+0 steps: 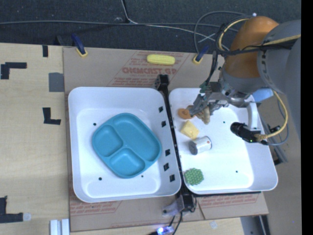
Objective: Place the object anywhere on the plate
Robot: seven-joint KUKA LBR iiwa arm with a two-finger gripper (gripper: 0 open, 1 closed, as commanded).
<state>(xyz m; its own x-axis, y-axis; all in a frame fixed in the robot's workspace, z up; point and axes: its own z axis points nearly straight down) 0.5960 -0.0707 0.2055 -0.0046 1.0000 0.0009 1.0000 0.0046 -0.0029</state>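
The gripper (202, 110) is seen low in the right bin (244, 180), beside an orange piece (184, 113); its opening cannot be told. The blue plate (126, 144) is found in the left bin (83, 180).

Bench (29, 146): cardboard sheet (117, 67) bearing two white bins (78, 146); yellow object (160, 59) on cardboard.

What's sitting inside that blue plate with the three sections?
Nothing that I can see: all three compartments of the blue plate show bare blue. It lies in the left bin; the toy food pieces are in the right bin. Whatever is under the plate stays hidden.
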